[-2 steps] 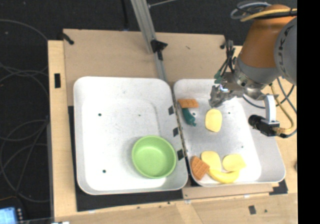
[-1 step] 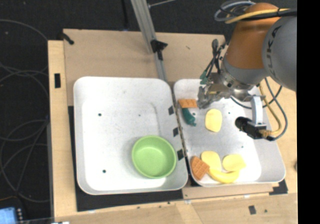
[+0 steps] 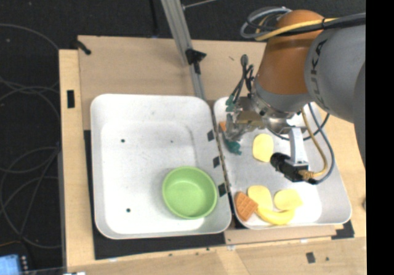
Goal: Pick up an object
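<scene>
At the left wall of the right bin (image 3: 326, 192), the gripper (image 3: 233, 142) hangs low. Whether it is open or closed I cannot tell, and I see nothing held in it. Just to its right lies a yellow piece (image 3: 263, 147), apart from it. Near the front edge lie more yellow pieces (image 3: 274, 205) and an orange piece (image 3: 245, 205). A green bowl (image 3: 189, 192) stands in the left bin (image 3: 135, 144). I judge the step is the reach, with no grasp made yet. The next move calls for shifting off the wall, over the yellow piece, then closing on it.
</scene>
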Controlling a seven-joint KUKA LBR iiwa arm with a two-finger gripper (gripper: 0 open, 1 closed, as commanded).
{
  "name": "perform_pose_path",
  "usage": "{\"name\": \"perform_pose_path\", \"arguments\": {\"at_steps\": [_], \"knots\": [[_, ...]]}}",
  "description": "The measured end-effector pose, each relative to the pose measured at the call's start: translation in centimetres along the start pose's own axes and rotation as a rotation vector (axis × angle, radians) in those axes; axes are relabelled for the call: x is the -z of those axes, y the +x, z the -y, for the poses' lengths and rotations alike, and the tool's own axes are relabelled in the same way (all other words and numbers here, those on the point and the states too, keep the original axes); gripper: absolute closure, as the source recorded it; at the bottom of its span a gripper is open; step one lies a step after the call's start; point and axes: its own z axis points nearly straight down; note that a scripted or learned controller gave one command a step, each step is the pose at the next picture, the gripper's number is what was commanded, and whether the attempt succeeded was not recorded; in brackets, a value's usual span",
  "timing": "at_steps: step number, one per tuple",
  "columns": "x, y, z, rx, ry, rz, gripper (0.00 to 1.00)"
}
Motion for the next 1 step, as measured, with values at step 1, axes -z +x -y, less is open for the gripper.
{"name": "perform_pose_path", "arguments": {"at_steps": [1], "knots": [[0.93, 5.35, 0.95, 0.000, -0.002, 0.000, 1.00]]}}
